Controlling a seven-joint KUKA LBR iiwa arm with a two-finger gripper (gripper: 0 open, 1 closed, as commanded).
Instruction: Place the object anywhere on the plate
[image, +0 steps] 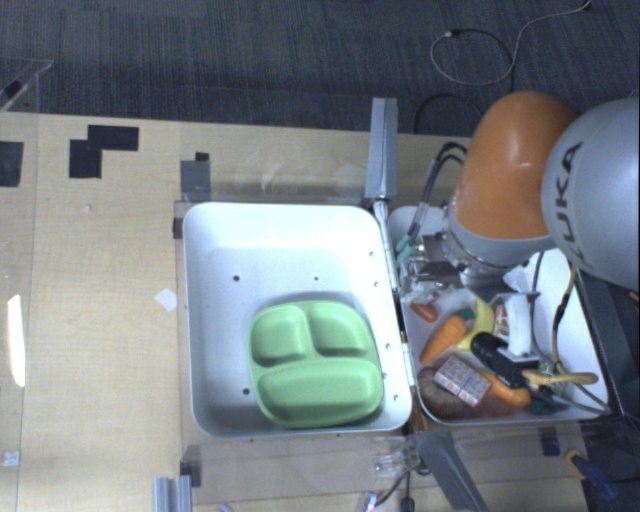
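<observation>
camera view is showing us the grey and orange arm (520, 190) hanging over the right bin (592, 392), its gripper (432, 262) poised above an orange toy carrot (445, 338) among clutter; we cannot tell its grip. lower centre, the green three-compartment plastic plate (315, 362) is lying bare.

Grey arm (560, 190) bent low, pincer (425, 262) hidden
</observation>
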